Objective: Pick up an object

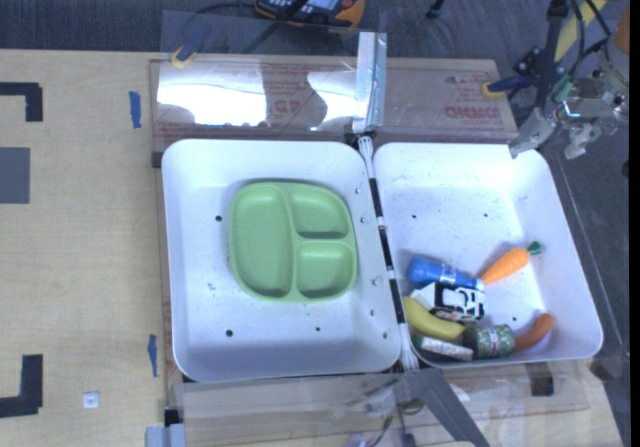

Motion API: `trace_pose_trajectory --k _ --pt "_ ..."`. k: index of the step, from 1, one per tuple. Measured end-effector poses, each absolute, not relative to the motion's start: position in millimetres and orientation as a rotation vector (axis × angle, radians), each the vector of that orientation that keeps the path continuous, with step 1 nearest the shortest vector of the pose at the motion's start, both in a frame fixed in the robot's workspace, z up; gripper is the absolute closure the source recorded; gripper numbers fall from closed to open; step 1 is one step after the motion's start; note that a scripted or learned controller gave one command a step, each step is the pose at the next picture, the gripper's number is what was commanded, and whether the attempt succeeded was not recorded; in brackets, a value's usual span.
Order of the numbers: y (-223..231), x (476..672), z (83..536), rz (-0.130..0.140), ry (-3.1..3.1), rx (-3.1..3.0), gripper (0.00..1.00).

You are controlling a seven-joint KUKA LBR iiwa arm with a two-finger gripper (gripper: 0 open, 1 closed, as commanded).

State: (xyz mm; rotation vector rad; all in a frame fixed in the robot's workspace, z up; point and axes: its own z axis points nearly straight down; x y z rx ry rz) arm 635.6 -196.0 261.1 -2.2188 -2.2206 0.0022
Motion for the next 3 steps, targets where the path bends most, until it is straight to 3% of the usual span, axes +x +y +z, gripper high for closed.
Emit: trace_pose_trajectory --k 1,2,3 --pt "-196 635.6 261 0.002 -2.221 -2.219 0.00" --pt "-198 560.3 142 0.001 -2.362 -2.068 0.00" --pt "-199 512.4 88 -0.020 -2.171 -2.270 0.00"
